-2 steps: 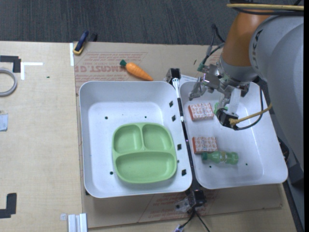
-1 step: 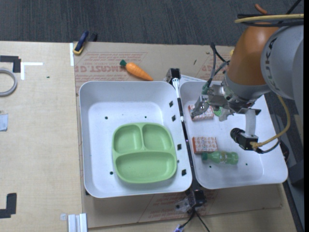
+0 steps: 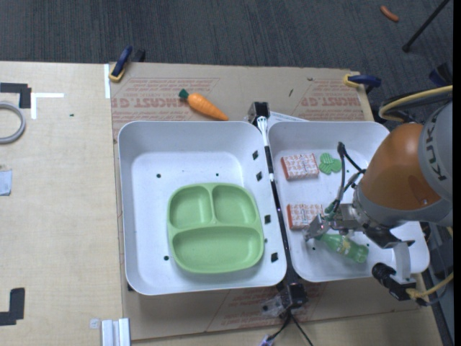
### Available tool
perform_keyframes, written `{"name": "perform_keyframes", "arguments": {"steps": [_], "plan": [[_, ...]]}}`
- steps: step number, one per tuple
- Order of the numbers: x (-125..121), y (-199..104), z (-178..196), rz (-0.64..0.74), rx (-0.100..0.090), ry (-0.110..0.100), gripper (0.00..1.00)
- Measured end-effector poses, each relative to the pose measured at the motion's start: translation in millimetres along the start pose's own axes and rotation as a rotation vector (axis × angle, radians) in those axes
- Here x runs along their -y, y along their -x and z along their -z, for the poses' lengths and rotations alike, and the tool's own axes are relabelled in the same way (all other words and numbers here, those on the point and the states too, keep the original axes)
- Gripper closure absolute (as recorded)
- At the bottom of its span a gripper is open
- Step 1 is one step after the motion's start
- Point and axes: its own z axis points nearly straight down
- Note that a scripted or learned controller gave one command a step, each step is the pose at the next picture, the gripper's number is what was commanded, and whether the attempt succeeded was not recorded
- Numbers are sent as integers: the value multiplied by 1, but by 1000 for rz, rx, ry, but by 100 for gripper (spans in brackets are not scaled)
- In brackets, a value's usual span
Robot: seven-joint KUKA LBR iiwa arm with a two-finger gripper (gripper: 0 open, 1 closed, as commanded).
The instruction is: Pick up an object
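My gripper (image 3: 322,227) reaches low into the right bin (image 3: 310,265) from the right, under the orange band of the arm (image 3: 392,175). It hovers at the right end of a pink wafer-like block (image 3: 302,213). A green translucent object (image 3: 346,249) lies just below and to the right of it, close to or touching the gripper; nothing is clearly held. A second pink block (image 3: 299,166) and a small green leafy piece (image 3: 330,164) lie further back in the same bin.
The left bin (image 3: 144,193) holds a green divided plate (image 3: 215,227). A toy carrot (image 3: 204,104) lies on the cardboard behind the bins. Blue clamps (image 3: 121,62) sit at the cardboard's back corners. Cables hang at the right edge.
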Motion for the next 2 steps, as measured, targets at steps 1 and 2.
{"name": "perform_keyframes", "arguments": {"steps": [1, 2], "plan": [[-2, 0, 10, -3, 1, 4, 100], [-1, -1, -1, -1, 1, 4, 100]]}}
